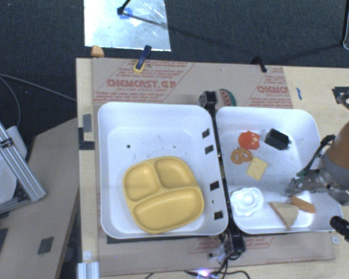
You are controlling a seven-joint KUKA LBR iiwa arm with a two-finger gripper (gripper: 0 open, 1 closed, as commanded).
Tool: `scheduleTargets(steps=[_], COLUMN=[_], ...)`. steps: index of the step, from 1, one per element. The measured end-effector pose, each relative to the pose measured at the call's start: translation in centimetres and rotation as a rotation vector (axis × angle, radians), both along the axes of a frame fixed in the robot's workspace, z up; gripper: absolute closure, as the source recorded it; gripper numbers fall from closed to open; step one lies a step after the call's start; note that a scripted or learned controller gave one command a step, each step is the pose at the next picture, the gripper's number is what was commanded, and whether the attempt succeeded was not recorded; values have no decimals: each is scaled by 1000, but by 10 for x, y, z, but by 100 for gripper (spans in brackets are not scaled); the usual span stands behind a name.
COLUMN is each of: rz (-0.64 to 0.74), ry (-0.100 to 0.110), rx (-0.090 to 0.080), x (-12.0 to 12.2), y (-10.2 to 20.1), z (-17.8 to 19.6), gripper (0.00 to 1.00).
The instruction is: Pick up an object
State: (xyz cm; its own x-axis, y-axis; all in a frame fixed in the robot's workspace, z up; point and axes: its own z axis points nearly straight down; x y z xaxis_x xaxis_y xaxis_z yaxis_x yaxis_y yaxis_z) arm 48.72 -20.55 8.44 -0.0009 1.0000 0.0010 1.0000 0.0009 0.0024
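In the right white bin [305, 121], several small food-shaped objects are scattered: a red tomato [249, 139], a pretzel [241, 156] touching its lower edge, a yellow cheese square [257, 168], a black block [277, 138], a white fried egg [246, 201], a tan bread wedge [285, 213] and an orange piece [303, 204]. The end effector [298, 186] is seen at the bin's right side, just above the orange piece; whether its jaws are spread or closed cannot be told. A yellow divided plate [163, 194] lies in the left white bin [113, 144]. Both bins rest on a cardboard-covered counter [163, 83].
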Motion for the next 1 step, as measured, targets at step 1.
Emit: scheduleTargets(steps=[1], rz=[0], ry=[0], rx=[0], x=[0], y=[0], z=[0], gripper=[100])
